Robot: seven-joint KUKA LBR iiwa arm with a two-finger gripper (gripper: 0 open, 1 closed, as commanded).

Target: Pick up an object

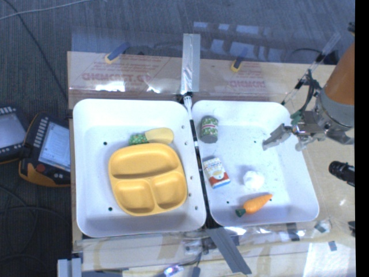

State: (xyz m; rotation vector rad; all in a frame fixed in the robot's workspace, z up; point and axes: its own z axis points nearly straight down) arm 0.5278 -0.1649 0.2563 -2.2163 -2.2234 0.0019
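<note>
The right bin holds a green can, a small red-and-white carton, a white ball and an orange carrot. My gripper hangs over that bin's right part, above and to the right of the white ball. Its fingers are spread open and nothing sits between them. One finger points left toward the can side.
In the left bin lie a yellow divided tray and a yellow toy with a green end. A pendant device lies on the floor to the left. Cables run by the arm on the right.
</note>
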